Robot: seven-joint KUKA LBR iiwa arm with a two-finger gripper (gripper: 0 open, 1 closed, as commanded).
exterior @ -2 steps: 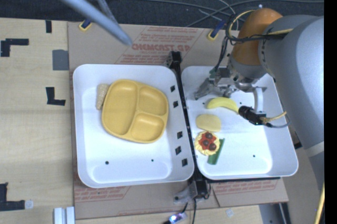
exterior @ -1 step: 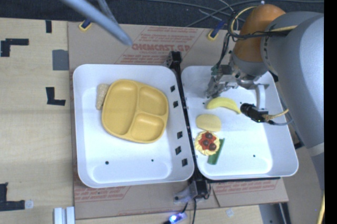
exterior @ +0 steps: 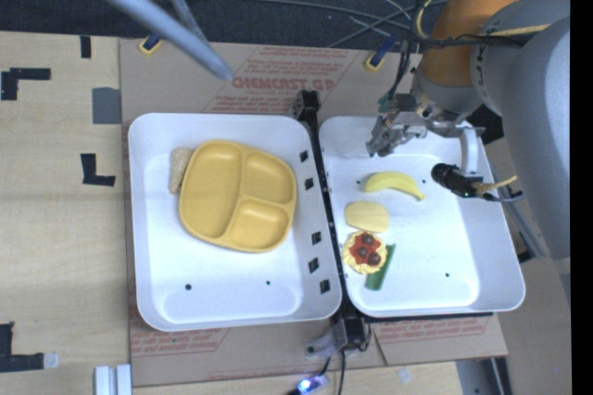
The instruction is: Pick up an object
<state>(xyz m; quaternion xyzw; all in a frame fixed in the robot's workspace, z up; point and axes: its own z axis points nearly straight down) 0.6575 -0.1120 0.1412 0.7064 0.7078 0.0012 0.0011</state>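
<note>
In the right bin [exterior: 463, 263] lie a yellow banana [exterior: 394, 184], a pale yellow round piece [exterior: 368, 216] and a small toy pizza slice with red toppings and a green edge [exterior: 367, 255]. My gripper [exterior: 383, 140] hangs near the bin's back left corner, just above and behind the banana. Nothing shows between its fingers. The grey arm with its orange band [exterior: 463, 22] comes in from the upper right.
The left bin [exterior: 157, 273] holds a yellow divided plate [exterior: 237, 196] with a tan sponge-like piece [exterior: 178, 169] tucked at its left edge. A black clip strip [exterior: 320, 198] runs between the bins. Cables lie behind the bench.
</note>
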